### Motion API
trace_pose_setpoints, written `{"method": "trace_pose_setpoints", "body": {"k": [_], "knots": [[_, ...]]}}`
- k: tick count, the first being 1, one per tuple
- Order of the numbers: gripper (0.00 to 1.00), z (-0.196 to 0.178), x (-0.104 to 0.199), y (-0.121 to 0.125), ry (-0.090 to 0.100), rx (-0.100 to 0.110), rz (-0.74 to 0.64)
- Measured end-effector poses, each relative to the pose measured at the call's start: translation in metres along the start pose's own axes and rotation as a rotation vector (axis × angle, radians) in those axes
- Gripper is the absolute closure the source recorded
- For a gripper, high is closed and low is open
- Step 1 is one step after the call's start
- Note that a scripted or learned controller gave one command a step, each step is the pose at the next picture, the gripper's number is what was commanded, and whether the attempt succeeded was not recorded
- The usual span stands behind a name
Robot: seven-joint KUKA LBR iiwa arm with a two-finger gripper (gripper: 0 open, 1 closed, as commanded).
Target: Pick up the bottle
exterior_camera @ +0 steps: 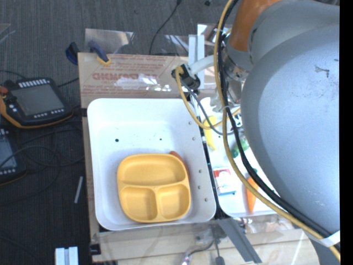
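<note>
Grey arm housing (298, 109) takes up most of the right side, with the orange band (259, 10) up top, so the right bin (231, 203) is largely covered. Honestly I can't make out the gripper under all that, so whether it's released or clenched on anything, I cannot tell.

As for the bottle, I can't pick it out for sure. There are bits of stuff peeking out along the right bin's left edge: something yellow (208, 127), something green (241, 147), a small red and white item (222, 181), and an orange thing (250, 197) lower down. Any of those might be part of it, or it might be further under the arm. Too hidden to call.

The left bin (110, 142) has a yellow divided plate (154, 194) sitting toward its front, with a little reddish thing (176, 155) tucked just behind the plate's far right rim. Yellow and black cables (201, 112) hang down across the wall between the two bins.

My guess is we're at the reaching-in stage over the right bin. To do it well I'd say come down straight, line the fingers up across the narrow body of the bottle, and stay clear of the neighbouring clutter so nothing gets nudged. Also watch those dangling cables near the bin wall, they look like they could snag. Close gently and lift slow, check it actually came up.
</note>
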State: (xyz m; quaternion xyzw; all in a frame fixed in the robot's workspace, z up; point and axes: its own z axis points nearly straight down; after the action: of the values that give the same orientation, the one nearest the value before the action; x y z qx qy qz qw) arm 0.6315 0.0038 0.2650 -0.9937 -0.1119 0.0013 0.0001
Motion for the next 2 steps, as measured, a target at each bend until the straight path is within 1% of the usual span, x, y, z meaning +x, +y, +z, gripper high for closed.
{"method": "trace_pose_setpoints", "body": {"k": [1,2], "knots": [[1.00,-0.097,0.031,-0.082,0.000,0.000,0.024],[1.00,0.049,-0.052,-0.182,-0.004,-0.002,-0.228]]}}
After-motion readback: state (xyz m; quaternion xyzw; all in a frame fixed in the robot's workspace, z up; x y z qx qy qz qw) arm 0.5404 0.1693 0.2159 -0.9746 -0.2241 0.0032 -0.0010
